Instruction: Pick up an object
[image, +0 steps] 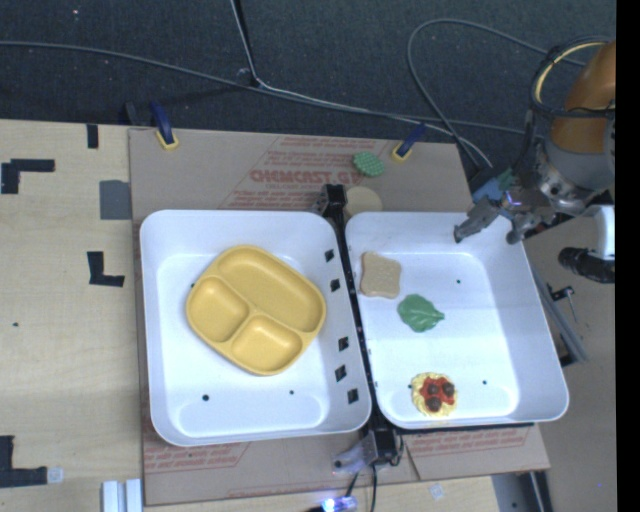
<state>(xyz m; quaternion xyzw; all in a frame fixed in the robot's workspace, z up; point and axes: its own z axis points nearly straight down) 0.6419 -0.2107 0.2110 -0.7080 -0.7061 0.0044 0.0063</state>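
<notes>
In the right bin (520, 300) lie three toy foods: a tan bread slice (380, 275) near its left wall, a green leaf (420, 313) in the middle, and a small pizza with red topping (433, 393) at the front. My gripper (493, 223) hangs over the bin's back right corner, well apart from all three. Its two dark fingers are spread, with nothing between them.
The left bin (165, 240) holds a yellow divided plate (256, 309). A green toy piece (368, 163) and a tan disc (363, 197) lie on the cardboard behind the bins. Cables run across the dark floor at the back.
</notes>
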